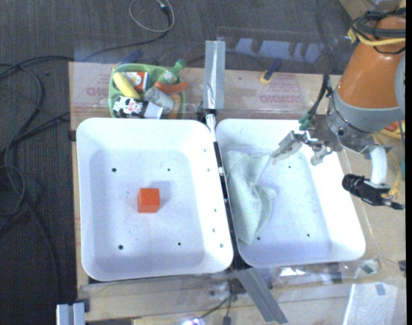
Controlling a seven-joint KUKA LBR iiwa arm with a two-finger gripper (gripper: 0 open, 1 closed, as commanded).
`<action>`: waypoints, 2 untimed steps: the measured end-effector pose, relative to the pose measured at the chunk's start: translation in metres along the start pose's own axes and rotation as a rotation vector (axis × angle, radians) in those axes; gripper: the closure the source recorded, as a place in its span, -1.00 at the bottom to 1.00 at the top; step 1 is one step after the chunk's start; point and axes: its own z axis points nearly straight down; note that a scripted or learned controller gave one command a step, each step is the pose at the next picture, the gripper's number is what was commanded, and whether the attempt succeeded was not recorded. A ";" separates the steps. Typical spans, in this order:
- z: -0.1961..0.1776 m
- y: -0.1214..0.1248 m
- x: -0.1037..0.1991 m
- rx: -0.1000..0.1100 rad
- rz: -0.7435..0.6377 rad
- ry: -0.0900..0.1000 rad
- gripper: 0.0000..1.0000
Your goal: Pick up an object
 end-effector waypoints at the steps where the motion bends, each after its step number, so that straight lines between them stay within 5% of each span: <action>1: 0.156 -0.019 0.008 0.002 0.112 0.001 -1.00; 2: 0.172 -0.005 0.001 -0.017 -0.165 -0.002 -1.00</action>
